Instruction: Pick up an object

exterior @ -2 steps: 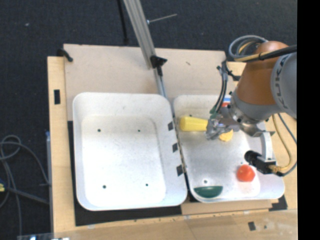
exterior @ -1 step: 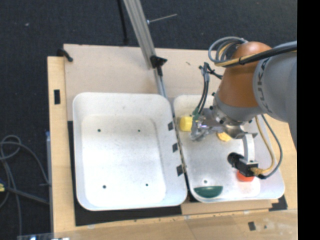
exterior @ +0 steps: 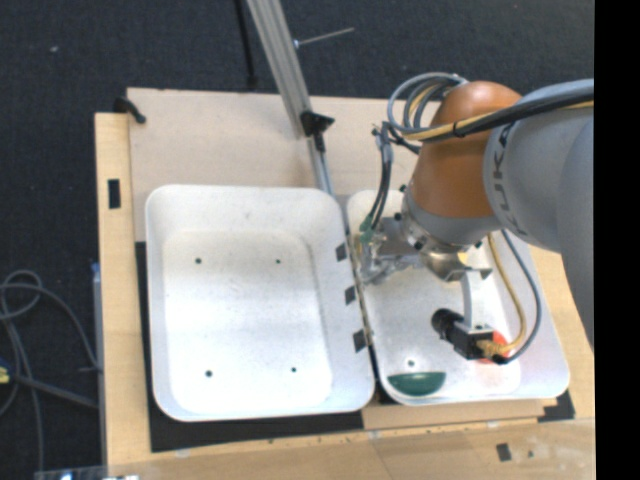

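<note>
The gripper (exterior: 385,258) hangs at the right bin's (exterior: 535,383) left wall; the green object (exterior: 416,381) lies nearer; grip state unclear.

Robotics lab: bare plywood desk (exterior: 220,138), two shallow white plastic bins (exterior: 180,218), aluminium extrusion post (exterior: 280,48) upper centre, loose cables (exterior: 30,308) on dark carpet (exterior: 60,48) at left.
</note>
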Motion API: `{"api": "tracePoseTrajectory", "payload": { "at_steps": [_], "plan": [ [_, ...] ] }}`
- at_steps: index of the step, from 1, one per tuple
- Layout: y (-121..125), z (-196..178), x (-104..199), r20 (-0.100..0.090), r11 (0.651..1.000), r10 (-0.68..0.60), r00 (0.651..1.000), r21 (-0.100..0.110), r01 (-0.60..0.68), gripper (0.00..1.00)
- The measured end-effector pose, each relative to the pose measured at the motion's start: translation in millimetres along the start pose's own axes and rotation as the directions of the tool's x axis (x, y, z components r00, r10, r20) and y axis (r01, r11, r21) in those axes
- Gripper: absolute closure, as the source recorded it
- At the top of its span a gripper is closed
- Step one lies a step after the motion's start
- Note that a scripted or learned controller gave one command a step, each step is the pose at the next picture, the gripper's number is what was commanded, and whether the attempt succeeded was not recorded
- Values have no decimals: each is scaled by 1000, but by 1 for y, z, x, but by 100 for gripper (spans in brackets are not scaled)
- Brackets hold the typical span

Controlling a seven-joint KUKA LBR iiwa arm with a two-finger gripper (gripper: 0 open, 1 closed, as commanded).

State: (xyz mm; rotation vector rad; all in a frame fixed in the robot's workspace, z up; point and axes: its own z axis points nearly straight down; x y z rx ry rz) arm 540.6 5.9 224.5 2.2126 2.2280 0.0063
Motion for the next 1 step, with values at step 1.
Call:
{"api": "tracePoseTrajectory", "payload": {
  "at_steps": [1],
  "plan": [
    [-7,-17,52,-1,1000,-2,1000,0,2,100]
  ]
}}
